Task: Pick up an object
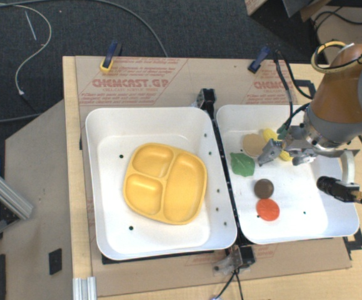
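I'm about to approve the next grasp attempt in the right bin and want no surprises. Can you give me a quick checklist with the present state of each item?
1. Gripper is over the right bin, where the loose items lie: ok.
2. Something is held between the fingers: cannot tell; the wrist hides them.
3. Green item, brown round item and red-orange item lie in open view, apart from the gripper: ok.
4. Yellow item and tan item are free to grasp: not ok; they crowd right against the gripper.
5. Yellow divided plate sits alone in the left bin, out of the way: ok.
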Robot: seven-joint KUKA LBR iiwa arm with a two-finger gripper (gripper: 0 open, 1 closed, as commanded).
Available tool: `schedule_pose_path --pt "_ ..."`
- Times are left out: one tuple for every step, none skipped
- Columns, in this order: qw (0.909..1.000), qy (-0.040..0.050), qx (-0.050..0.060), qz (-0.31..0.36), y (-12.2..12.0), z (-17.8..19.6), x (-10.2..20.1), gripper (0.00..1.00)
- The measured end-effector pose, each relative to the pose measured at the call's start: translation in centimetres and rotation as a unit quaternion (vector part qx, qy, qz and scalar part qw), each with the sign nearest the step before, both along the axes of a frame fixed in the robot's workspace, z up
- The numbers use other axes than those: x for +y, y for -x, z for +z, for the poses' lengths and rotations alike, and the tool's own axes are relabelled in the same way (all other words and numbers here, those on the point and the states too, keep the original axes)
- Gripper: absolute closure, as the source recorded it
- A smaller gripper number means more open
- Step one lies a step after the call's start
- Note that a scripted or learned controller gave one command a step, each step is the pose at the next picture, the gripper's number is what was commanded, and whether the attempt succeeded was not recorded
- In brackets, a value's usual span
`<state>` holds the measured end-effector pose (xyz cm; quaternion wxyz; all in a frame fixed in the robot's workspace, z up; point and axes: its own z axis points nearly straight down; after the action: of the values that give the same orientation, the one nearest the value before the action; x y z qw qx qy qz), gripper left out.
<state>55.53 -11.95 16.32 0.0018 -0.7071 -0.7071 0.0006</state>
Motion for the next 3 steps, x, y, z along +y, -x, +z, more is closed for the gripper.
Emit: schedule_pose_path --pt "1.0000 -0.0006 0.002 0.000 -0.1 -4.4 0.6 0.00" --pt "1.0000 0.0000 -0.002 0.000 -0.3 -3.0 0.6 1.00" --pt "1.0000 0.0018 -0.005 0.000 -0.6 2.1 -0.5 1.00"
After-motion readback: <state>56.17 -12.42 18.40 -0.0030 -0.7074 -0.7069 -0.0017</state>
